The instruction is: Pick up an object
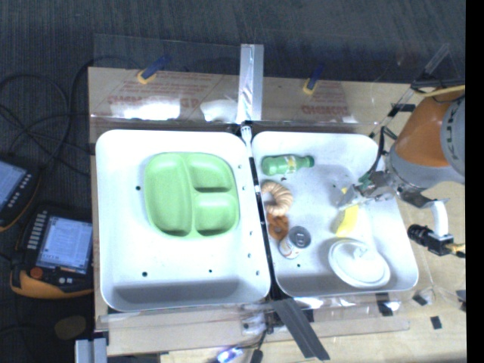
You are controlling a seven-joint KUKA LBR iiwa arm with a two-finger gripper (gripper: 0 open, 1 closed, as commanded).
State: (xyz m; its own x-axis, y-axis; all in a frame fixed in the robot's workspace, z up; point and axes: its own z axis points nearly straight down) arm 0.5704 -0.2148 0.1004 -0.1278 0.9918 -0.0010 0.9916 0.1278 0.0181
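Left bin (113, 225) holds a green divided tray (190, 193). Right bin (397, 240) has a green bottle (286, 163), pretzel-like toy (277, 206), small grey disc (300, 238), yellow piece (347, 220), white lid (358, 262). Gripper (361, 188) sits just above the yellow piece.

- White bins: two, the left bin (121, 271) and the right bin (393, 267).
- Green divided tray (191, 193): one, in the left bin.
- Green bottle (286, 164): one.
- Brown twisted item (277, 203): one.
- Yellow item (347, 220): one.
- White round lid (358, 262): one.
- Small grey round item (300, 238): one.
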